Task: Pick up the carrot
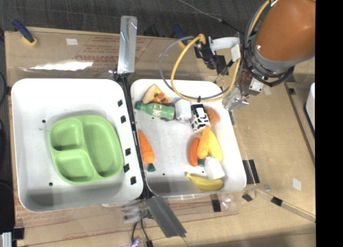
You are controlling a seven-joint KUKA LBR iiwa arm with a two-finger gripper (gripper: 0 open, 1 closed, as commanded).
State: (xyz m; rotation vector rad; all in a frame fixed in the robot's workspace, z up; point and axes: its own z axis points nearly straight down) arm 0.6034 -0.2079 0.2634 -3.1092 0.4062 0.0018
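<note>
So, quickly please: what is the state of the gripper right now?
Gripper: cannot be told; it hangs at the right bin's far right corner, away from the carrot.

Right bin: centre open, clutter along top and right side.
Carrot (146, 148) lies alone against left wall, bare floor to its right. Bottle (156, 110) and pizza slice (155, 94) crowd the top; banana (204, 181) lies across the bottom right.
</note>
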